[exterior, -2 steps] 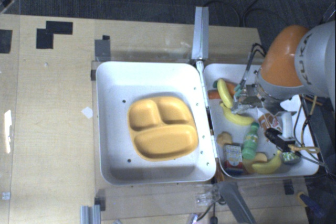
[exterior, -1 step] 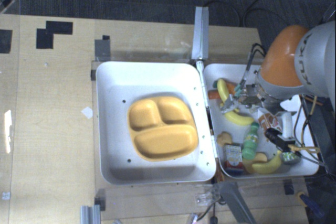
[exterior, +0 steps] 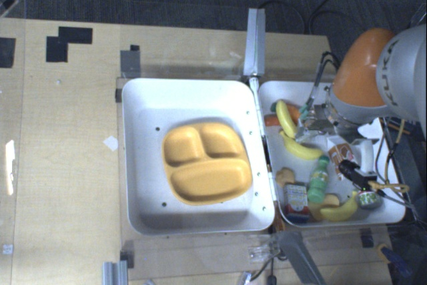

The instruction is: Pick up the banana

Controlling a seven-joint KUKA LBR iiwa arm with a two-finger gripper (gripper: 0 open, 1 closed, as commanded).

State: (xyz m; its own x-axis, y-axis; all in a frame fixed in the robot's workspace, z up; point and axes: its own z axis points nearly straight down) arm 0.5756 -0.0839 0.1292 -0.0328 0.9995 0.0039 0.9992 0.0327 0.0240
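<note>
Nothing is lifted yet, as far as the view shows. Nearest, at the right bin's (exterior: 399, 215) front edge, a banana (exterior: 339, 208) lies curved among a green bottle (exterior: 319, 182), a small can (exterior: 296, 195) and a round lid-like piece (exterior: 367, 199). Further in, a second banana (exterior: 300, 147) lies across the bin's middle, and a third (exterior: 285, 118) stands along the left wall beside something orange (exterior: 271, 120). The gripper (exterior: 308, 123) hangs just over the middle banana; whether its jaws are apart or closed I cannot tell, and no fruit shows between them. The grasp and the lift are both left to do. The crowding is the obstacle: packets (exterior: 341, 155) and the neighbouring banana sit close. The left bin (exterior: 137, 143) holds a yellow tray (exterior: 203, 162), well apart.
</note>
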